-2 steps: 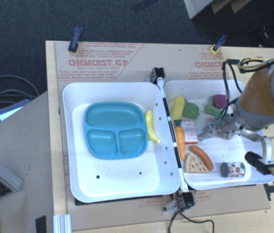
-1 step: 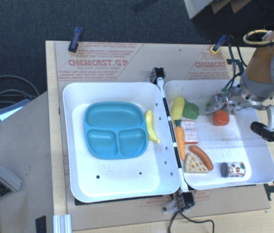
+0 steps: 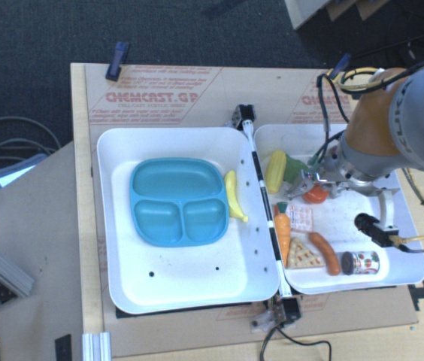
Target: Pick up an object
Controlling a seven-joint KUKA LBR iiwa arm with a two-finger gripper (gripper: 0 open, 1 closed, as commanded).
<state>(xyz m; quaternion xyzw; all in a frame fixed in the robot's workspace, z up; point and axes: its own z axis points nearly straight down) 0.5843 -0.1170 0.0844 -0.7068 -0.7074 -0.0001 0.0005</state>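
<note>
Sitting in the right bin [image 3: 415,273]: tomato [image 3: 316,195] just under the gripper [image 3: 311,180], w/ corn cob [image 3: 275,171], carrot [image 3: 282,234], pizza slice [image 3: 303,253], sausage [image 3: 324,251] and small can [image 3: 359,262] nearby. Can't tell if the gripper is open or closed, or touching the tomato. Left bin [image 3: 122,277] holds a blue divided plate [image 3: 180,201]; banana [image 3: 234,196] lies just beside the plate's right edge. Both bins on the desk [image 3: 92,111].

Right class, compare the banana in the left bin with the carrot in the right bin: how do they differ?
The banana is yellow; the carrot is orange with a green top. The banana curves and lies beside the blue divided plate; the carrot is straight and tapered, along the right bin's left wall. Both are long, slim toy foods lying flat.
</note>
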